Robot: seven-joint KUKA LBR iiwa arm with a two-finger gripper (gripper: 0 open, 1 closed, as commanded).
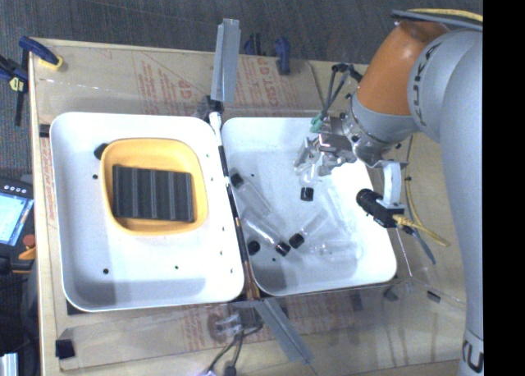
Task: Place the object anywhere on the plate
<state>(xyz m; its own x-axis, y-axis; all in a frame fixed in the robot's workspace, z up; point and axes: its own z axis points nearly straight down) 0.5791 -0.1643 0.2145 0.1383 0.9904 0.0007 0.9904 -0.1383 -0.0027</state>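
Note:
A yellow plate with a dark ribbed block on it lies in the left bin. My gripper hangs over the upper middle of the right bin. A clear vial with a black cap hangs down from between its fingers, so the gripper looks shut on it. The vial's glassy body is hard to make out against the white bin. Plate and gripper are well apart, with the bin walls between them.
Several more clear vials with black caps lie in the right bin, one near the left wall and others low in the middle. A metal bar stands behind the bins. Blue clamps sit on the bench's back edge.

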